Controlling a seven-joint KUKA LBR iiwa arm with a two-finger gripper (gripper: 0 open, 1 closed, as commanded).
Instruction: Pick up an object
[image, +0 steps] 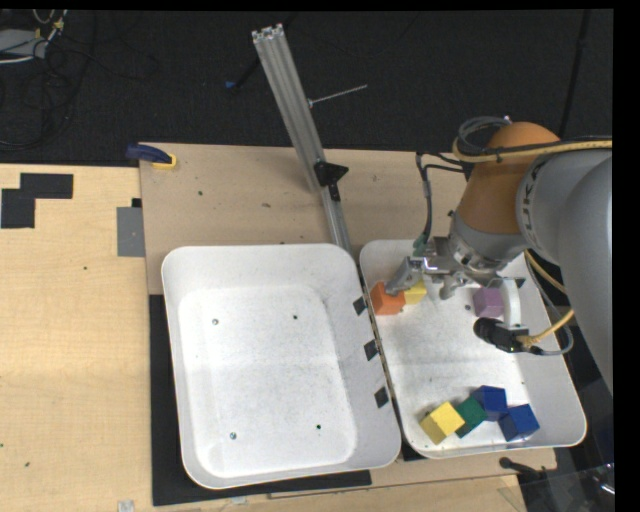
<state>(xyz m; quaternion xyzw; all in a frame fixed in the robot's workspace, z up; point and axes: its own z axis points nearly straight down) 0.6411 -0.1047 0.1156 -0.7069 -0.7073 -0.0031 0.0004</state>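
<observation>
orange block (387, 298) nr claw (428, 276), purple block (489, 300)

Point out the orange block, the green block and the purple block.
orange block (387, 298): camera view, its top face.
green block (470, 414): camera view, its top face.
purple block (489, 300): camera view, its visible face.

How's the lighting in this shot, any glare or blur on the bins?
Camera view: even light, soft shadows; the left bin is bright white, nearly washed out, though its speckles stay sharp; the gripper and the orange block beside it look slightly soft; the background is dark.
</observation>
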